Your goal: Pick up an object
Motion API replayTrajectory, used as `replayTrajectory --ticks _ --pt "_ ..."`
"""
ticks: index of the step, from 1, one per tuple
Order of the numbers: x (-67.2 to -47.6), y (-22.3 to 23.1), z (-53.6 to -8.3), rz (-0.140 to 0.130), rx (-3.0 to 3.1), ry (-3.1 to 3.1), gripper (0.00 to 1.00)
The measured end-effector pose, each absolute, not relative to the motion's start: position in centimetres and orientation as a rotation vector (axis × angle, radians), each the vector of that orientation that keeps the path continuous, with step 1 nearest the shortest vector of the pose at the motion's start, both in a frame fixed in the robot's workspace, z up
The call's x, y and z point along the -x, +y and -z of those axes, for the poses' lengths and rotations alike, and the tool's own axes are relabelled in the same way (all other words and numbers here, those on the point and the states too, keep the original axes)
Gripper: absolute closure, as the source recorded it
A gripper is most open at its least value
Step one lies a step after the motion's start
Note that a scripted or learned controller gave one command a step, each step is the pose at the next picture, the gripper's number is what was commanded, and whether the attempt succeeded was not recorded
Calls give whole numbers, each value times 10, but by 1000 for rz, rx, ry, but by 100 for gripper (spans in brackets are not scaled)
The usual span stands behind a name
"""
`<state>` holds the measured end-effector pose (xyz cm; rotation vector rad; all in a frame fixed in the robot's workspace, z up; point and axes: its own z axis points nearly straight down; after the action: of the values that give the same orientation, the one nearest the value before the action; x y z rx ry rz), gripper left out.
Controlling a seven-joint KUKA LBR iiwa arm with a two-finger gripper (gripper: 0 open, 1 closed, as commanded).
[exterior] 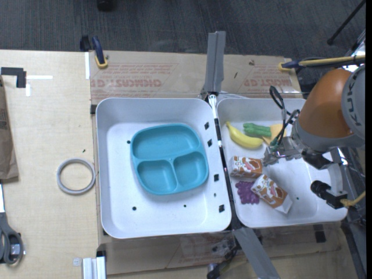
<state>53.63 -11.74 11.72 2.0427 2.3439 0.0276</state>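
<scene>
The right bin (302, 211) holds a yellow banana (242, 137), a green vegetable (257, 129), a small printed carton (247, 167), a second printed carton (271, 192) and a purple bunch of grapes (248, 193). My gripper (272, 156) hangs low in this bin, just right of the first carton and below the banana's end. The grey arm with its orange band (325, 106) comes in from the right and covers the bin's far right part. Nothing shows between the fingers.
The left bin (110, 173) holds a blue three-compartment plate (169, 158). A grey ring (76, 175) lies on the bench to the left, and scissors (9, 243) sit at the lower left edge. A metal divider (216, 63) stands between the bins at the back.
</scene>
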Motion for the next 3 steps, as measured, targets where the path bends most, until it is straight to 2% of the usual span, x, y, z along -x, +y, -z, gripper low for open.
replayTrajectory --ticks 1,2,3 --pt "-538 -120 -120 -28 -2041 2336 0" --pt "-526 -136 -158 4 -2271 2173 0" --pt "-477 -103 -90 4 -2326 2117 0"
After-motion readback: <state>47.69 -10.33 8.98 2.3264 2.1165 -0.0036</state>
